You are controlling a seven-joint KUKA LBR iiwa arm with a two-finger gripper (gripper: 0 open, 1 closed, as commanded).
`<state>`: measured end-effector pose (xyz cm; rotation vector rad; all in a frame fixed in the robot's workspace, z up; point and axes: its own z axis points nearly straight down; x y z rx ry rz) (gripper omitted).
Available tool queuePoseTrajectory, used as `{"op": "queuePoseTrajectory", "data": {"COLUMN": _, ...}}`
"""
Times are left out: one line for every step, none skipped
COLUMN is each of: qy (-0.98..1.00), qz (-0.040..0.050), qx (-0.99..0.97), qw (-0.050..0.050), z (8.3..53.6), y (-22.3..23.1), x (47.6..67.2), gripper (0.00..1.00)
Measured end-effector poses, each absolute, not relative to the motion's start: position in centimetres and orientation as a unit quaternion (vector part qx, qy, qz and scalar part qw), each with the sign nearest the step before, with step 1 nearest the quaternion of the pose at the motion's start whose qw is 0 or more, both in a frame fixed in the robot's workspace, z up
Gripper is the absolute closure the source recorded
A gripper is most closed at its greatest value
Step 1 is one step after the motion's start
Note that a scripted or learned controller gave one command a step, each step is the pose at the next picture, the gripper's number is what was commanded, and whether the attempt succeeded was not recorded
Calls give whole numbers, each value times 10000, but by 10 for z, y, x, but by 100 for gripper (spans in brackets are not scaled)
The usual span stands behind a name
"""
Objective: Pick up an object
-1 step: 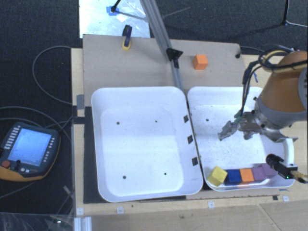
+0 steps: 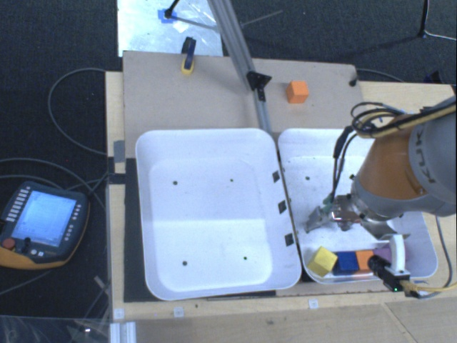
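The right bin (image 2: 307, 159) holds a row of small blocks along its near wall: a yellow block (image 2: 323, 261), a blue block (image 2: 348, 261), an orange block (image 2: 365, 257) and a bit of a purple one (image 2: 383, 251). My gripper (image 2: 319, 219) hangs low over the middle of this bin, pointing left, just above and behind the yellow block. I see nothing held in it. The arm's orange band (image 2: 389, 168) and grey wrist cover the bin's right half.
The left bin (image 2: 207, 206) lies beside the right one, with a shared wall between them. An orange cube (image 2: 298, 91) sits on the bench behind the bins. A slanted metal pole (image 2: 235, 41) crosses the back. A teach pendant (image 2: 39, 224) lies far left.
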<state>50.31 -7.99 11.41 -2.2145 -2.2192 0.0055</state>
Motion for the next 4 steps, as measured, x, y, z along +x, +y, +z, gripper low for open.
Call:
{"op": "queuePoseTrajectory", "data": {"qy": -7115, "qz": -45, "qx": -7026, "qw": -23, "z": 220, "y": -2, "x": 501, "gripper": 0}}
{"op": "queuePoseTrajectory", "data": {"qy": -7054, "qz": -16, "qx": -7088, "qw": -44, "z": 271, "y": -74, "x": 510, "gripper": 0}}
{"op": "queuePoseTrajectory", "data": {"qy": -7053, "qz": 7, "qx": -7089, "qw": -23, "z": 261, "y": -139, "x": 505, "gripper": 0}}
{"op": "queuePoseTrajectory", "data": {"qy": -7057, "qz": -4, "qx": -7085, "qw": -36, "z": 287, "y": -186, "x": 486, "gripper": 0}}
